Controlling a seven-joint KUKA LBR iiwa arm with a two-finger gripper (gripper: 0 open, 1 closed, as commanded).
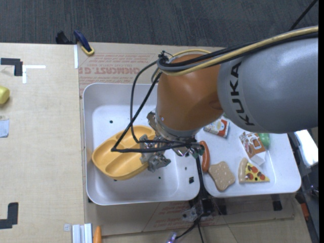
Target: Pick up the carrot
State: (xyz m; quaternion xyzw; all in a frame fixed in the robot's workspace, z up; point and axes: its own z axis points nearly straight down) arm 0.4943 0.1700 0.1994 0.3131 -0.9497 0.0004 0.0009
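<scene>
Two white bins sit side by side on the table, and the yellow dish (114, 161) in the left bin (117, 116) serves as the landmark here. Nearest the camera, well to the right of the dish, a slice of toast (221, 175) lies in the right bin (284, 173), with a pizza slice (252, 172) just beyond it on the right. Between the toast and the dish, close against the wall that divides the bins, lies a long orange-red piece (204, 156), most likely the carrot, though its shape is partly hidden by cables. It lies flat in the right bin with nothing gripping it. The metal head of the arm (263, 85) hangs over the right end of the dish, at or just above its rim. Whether the jaws are apart or together I cannot tell, since the wrist and black cables cover them, and nothing can be seen held there. Farther back and right of the dish stand a small red-and-white carton (218, 128) and a second packet (252, 144) touching a green item (265, 139). Far left of the dish, a yellow object (3, 95) rests on the table (40, 156).
</scene>
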